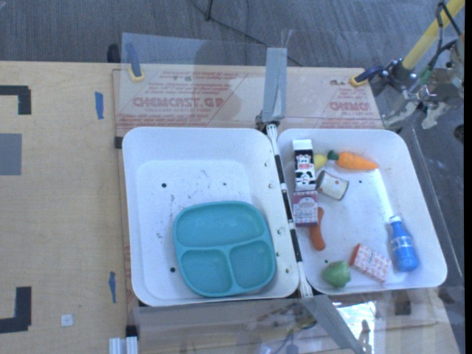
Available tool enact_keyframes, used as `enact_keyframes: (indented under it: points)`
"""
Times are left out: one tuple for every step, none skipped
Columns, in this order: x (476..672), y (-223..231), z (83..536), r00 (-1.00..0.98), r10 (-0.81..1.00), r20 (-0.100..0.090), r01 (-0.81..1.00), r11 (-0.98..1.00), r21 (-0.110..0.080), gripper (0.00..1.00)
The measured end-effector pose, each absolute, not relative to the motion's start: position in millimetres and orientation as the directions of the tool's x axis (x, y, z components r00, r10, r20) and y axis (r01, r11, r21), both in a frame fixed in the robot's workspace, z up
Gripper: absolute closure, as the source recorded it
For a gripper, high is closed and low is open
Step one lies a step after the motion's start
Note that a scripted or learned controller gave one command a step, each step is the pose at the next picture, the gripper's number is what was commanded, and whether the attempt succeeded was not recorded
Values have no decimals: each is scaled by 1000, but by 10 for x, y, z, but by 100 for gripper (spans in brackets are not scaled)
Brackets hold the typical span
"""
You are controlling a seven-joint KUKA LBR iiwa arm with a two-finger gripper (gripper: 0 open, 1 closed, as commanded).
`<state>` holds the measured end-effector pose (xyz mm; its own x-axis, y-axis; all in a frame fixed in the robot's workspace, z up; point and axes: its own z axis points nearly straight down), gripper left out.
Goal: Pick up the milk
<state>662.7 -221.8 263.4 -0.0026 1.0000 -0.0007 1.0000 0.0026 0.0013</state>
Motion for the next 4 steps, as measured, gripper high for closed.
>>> enact_keyframes:
  points:
    - [6676, -1447, 1072, -146, 989, -2, 989, 146, 4, 0]
    - [6484, -946, 889, 98, 995, 0, 995, -98, -1, 0]
    - [5859, -973, 883, 259, 966, 1, 966, -259, 7, 0]
    - [6301, -1564, 2120, 392, 920, -1, 920, -392, 0, 0]
